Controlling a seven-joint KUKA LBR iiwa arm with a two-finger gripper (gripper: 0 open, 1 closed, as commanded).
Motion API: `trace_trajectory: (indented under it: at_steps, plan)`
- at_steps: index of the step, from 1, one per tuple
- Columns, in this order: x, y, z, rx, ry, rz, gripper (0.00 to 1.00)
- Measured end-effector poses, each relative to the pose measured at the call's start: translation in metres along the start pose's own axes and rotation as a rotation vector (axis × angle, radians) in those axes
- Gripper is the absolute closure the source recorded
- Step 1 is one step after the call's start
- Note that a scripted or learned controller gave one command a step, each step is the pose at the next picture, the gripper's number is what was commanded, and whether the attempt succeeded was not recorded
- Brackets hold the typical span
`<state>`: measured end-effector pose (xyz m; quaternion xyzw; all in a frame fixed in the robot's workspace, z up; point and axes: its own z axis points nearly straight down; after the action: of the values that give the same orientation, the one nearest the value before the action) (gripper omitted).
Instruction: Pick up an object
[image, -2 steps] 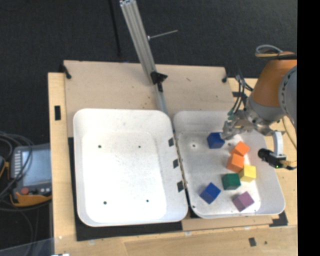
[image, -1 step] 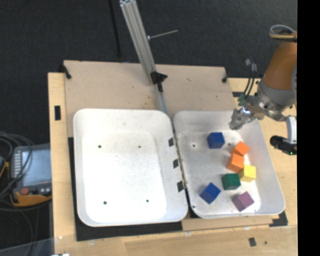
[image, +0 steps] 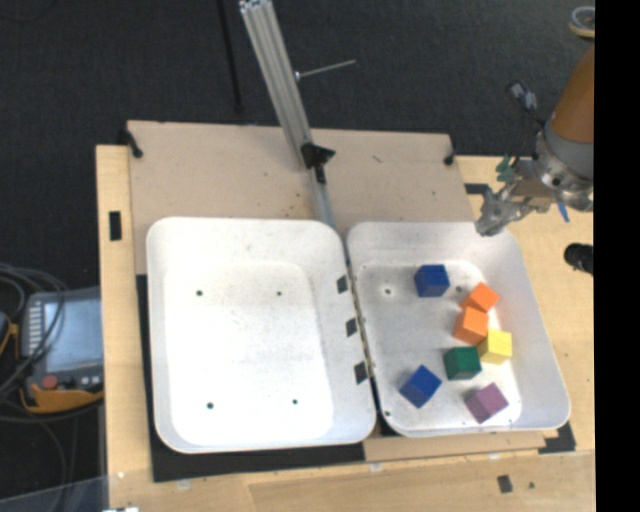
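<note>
Wooden desk (image: 250, 170), two bins; gripper (image: 492, 215) state unclear, cannot tell. Small blue foam-like cube (image: 432, 280) just below-left: likely light, rigid; pinch flat opposite faces.

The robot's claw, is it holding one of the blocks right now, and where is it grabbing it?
Nothing is held. The gripper is over the far right corner of the right bin, apart from the blocks.

Orange band, grey wrist, metal claw (image: 493, 217), blue bits.

Arm (image: 572, 110) cut off at the right edge, gripper (image: 493, 222) blurred and too small to read, metal pole (image: 280, 80) cut off at the top edge
</note>
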<state>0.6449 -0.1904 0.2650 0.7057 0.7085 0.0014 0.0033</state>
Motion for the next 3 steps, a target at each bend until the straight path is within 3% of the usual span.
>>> trace_trajectory:
  at_steps: [1,3]
  plan:
    - [-0.001,0.001,-0.015,0.003,0.001,-0.003,1.00]
    - [0.104,-0.012,-0.004,0.006,0.003,0.001,1.00]
